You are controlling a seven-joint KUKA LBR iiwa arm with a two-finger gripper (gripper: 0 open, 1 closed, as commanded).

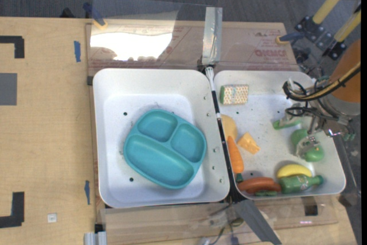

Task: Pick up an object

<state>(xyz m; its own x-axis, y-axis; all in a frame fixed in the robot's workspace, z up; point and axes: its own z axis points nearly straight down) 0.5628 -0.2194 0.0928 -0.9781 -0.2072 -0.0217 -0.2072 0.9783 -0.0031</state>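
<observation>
The light where I work is bright and even. It seems to come from above. A big white shine sits on the clear plastic sheet (137,37) behind the bins, so I cannot see through it there. The left white bin (109,100) looks very bright but not washed out. The teal plate (165,148) has only a thin, soft shadow around its edge. The toys in the right bin (258,80) cast small soft shadows too. My end effector (314,133) looks a bit blurry and dark. The tan tabletop (40,123) is sharp and clear. The dark floor at the top looks dim.
</observation>
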